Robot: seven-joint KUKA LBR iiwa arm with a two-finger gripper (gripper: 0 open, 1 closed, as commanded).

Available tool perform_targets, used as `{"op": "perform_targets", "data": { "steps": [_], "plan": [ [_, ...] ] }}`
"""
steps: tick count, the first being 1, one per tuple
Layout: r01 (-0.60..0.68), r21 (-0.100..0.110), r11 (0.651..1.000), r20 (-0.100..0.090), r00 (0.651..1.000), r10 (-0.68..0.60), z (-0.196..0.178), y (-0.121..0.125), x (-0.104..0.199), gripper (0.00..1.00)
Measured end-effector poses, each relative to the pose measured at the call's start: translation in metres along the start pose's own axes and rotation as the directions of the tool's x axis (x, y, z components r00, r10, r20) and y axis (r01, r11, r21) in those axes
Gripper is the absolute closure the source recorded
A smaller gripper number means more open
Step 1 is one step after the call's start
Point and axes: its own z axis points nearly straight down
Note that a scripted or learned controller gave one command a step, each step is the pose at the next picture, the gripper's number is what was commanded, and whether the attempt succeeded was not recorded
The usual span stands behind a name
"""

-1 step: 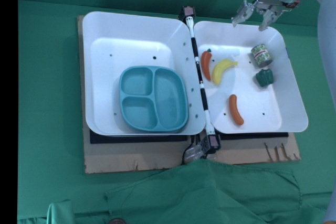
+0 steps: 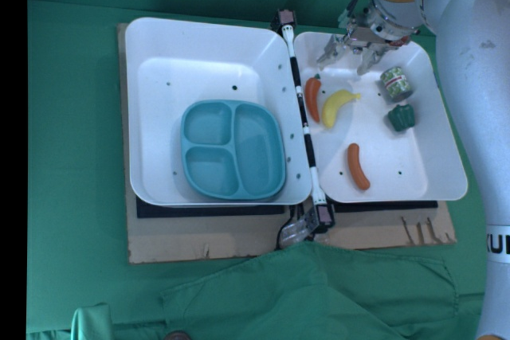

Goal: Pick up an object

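starting left: teal divided plate (image 2: 233,150) in the left bin (image 2: 159,52); in the right bin (image 2: 430,179), untouched, red pepper (image 2: 313,97), banana (image 2: 338,105), sausage (image 2: 358,166), tin (image 2: 395,83), green pepper (image 2: 401,117). hovering above that bin's far edge, claw (image 2: 352,57) spread wide, gripping nothing. nothing lifted yet; choosing, descending, closing, raising all left.

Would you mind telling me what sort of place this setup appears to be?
Probably a robotics lab bench for pick-up trials: a KUKA arm, two white bins on green cloth, and toy food such as a banana.

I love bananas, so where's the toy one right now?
The banana lies in the right bin, near its left wall, right beside the chili and above the sausage.
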Motion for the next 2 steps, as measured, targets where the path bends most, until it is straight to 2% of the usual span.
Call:
{"op": "perform_targets", "data": {
  "steps": [1, 2],
  "plan": [
    [0.0, -0.022, 1.0, 0.004, 1.0, 0.0, 0.005, -0.035, 0.013, 0.0],
    [0.0, -0.024, 1.0, 0.003, 1.0, 0.0, 0.005, -0.078, 0.013, 0.0]
  ]
}}
